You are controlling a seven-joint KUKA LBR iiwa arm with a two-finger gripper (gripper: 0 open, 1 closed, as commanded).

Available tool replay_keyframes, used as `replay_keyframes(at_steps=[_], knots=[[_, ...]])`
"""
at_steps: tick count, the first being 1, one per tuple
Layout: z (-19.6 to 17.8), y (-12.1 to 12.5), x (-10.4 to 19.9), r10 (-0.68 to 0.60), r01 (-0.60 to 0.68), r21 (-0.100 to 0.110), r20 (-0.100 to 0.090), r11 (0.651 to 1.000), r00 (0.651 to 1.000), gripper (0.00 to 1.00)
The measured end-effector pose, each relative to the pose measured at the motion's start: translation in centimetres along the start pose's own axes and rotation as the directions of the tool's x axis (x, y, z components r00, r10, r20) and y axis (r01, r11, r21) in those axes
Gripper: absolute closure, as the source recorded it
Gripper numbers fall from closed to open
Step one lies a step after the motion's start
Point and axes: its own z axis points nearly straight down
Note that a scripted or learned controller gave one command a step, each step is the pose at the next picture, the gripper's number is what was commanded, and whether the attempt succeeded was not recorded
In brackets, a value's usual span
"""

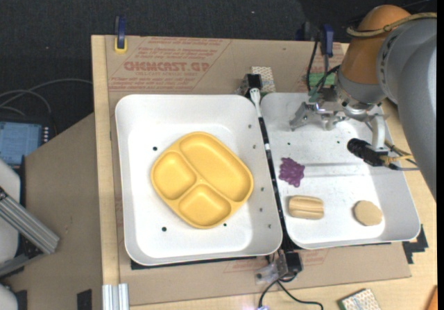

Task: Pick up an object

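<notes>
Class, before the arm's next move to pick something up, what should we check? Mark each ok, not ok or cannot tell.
1. Objects in the right bin: purple piece, tan roll, round tan piece: ok.
2. Those three lie apart: ok.
3. Gripper over one of them: not ok; it is at the bin's far end.
4. Yellow plate in the left bin, away from the gripper: ok.
</notes>
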Motion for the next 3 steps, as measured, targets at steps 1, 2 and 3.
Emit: replay_keyframes(at_steps=[1, 2, 3], knots=[[0.0, 1.0, -0.6, 0.008, -0.008, 0.001, 0.003, 1.000, 1.000, 0.00], [0.0, -3.4, 3.7, 0.007, -0.007, 0.012, -0.002, 1.000, 1.000, 0.00], [0.0, 1.1, 3.4, 0.007, -0.007, -0.001, 0.003, 1.000, 1.000, 0.00]])
